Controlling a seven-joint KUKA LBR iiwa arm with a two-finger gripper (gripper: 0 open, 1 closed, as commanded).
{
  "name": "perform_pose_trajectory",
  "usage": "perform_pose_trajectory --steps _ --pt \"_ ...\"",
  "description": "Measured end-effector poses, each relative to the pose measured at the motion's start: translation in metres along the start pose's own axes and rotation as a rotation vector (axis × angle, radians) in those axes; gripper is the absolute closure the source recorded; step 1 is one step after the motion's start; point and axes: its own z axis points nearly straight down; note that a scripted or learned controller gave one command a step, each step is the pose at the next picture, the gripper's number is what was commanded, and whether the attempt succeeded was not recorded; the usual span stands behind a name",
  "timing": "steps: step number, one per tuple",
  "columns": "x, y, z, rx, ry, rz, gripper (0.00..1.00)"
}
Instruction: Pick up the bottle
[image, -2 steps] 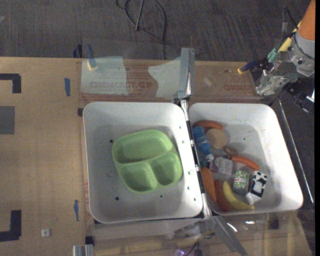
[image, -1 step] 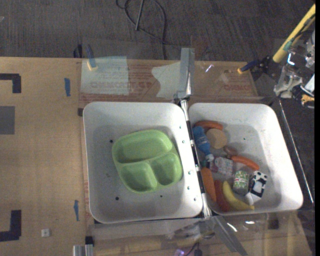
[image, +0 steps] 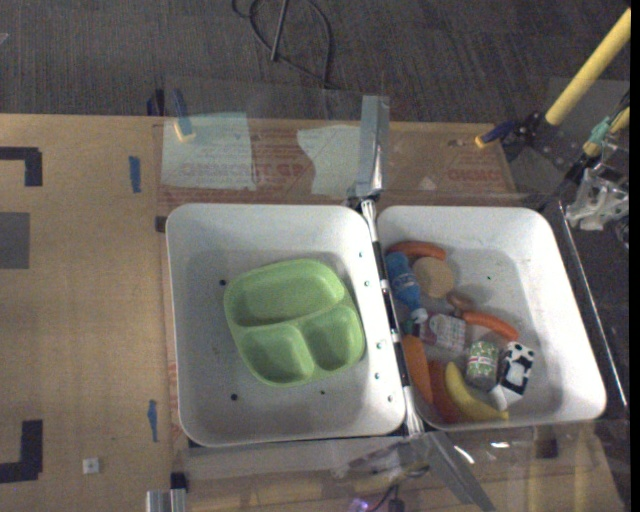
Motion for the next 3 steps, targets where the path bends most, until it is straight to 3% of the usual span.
perform_pose_trajectory --steps 1,2,3 --pt "-0.002 0.007 -0.014 -0.004 0.0 0.283 1.0" --pt "-0.004 0.016 -0.003 -0.003 0.0 0.548 1.0" --pt "-0.022 -0.009 -0.011 0.003 0.0 0.639 1.0"
